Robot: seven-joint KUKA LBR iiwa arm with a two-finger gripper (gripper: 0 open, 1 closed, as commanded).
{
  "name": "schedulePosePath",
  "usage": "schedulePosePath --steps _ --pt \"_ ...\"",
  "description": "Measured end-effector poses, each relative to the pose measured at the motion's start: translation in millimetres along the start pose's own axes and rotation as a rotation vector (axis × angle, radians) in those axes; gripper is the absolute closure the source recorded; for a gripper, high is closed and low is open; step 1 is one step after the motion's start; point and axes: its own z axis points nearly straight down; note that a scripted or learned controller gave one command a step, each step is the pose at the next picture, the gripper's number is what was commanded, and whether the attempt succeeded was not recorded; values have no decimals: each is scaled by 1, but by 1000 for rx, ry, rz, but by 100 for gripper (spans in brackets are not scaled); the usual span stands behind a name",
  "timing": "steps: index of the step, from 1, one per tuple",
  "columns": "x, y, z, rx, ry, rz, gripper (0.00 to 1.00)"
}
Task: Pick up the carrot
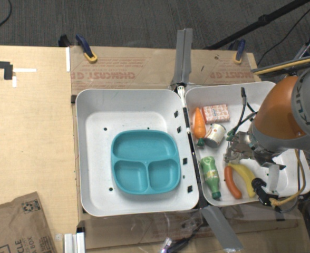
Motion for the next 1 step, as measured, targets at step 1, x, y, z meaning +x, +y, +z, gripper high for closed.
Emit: schedulePosePath --steps 1 --pt "44 -34 -82 26 -11 575 100"
